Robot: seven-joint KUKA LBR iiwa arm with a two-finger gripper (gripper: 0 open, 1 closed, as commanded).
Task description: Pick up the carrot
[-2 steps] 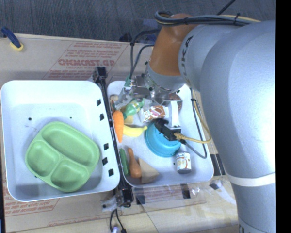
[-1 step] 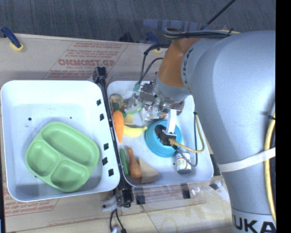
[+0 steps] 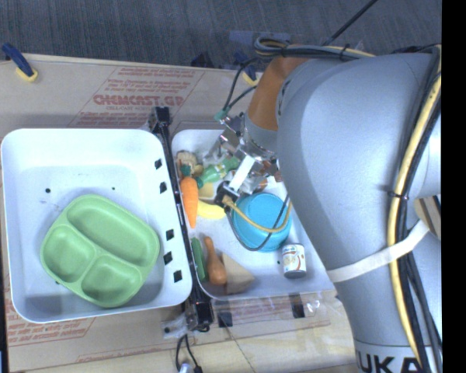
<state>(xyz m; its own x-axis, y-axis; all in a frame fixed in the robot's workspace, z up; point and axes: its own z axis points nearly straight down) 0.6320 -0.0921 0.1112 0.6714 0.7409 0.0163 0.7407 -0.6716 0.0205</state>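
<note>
Approach step: gripper hangs at 3 o'clock of the carrot, finger state unreadable, next needs shifting over it.

— What lay beyond the bench?
— Dark grey carpet across the top.
— And the surface itself?
— Brown cardboard, red lettering, a blue clamp at its corner.

Printed in red on the brown cardboard sheet beyond the left bin: "CHEMCAST GP", with smaller lines around it too fine to read. Lettered "UKA" on the arm's base at near right, cut off by the frame.
</note>
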